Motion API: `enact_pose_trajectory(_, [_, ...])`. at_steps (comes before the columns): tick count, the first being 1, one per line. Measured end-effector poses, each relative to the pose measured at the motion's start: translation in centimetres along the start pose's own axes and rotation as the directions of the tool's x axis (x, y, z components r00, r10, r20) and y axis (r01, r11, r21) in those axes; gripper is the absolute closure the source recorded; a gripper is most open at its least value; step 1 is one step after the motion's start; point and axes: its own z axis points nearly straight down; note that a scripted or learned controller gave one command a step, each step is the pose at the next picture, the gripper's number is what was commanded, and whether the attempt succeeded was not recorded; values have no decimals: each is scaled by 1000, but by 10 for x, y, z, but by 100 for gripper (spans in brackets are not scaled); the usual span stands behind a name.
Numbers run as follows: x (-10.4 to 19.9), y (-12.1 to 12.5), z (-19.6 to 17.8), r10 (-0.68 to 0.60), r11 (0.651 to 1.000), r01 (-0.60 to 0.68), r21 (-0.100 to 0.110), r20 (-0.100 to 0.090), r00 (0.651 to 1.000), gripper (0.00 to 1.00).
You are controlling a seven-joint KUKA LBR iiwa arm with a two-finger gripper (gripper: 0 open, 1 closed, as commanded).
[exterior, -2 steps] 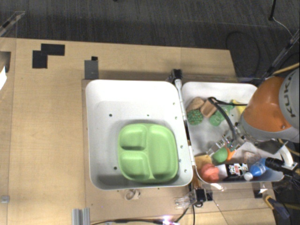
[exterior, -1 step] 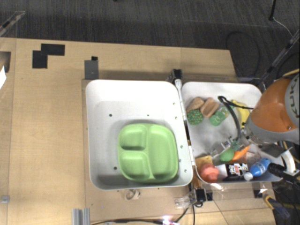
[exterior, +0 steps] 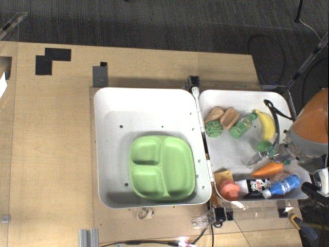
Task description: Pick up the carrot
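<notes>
Left bin (exterior: 110,138): green tray (exterior: 162,165) | right bin (exterior: 234,98): carrot (exterior: 268,170), banana (exterior: 266,125)

1. One fixed camera looks down on my bench (exterior: 51,153) from above, at a slant.
2. It stands far enough off to take in both white bins, the left bin (exterior: 110,138) and the right bin (exterior: 234,99).
3. My arm (exterior: 314,127) enters from the view's right.
</notes>
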Motion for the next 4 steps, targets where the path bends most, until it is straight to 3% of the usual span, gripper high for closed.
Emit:
enact_pose_trajectory(1, [24,-5,-1,0,1000,0,-2,4,1000,0])
enact_pose_trajectory(2, [33,-1,-1,-399,917,399,-5,7,917,0])
enact_pose_trajectory(3, [35,3,-14,-406,914,406,-11,9,914,100])
enact_pose_trajectory(4, [80,5,-71,-68,998,68,4,-4,998,100])
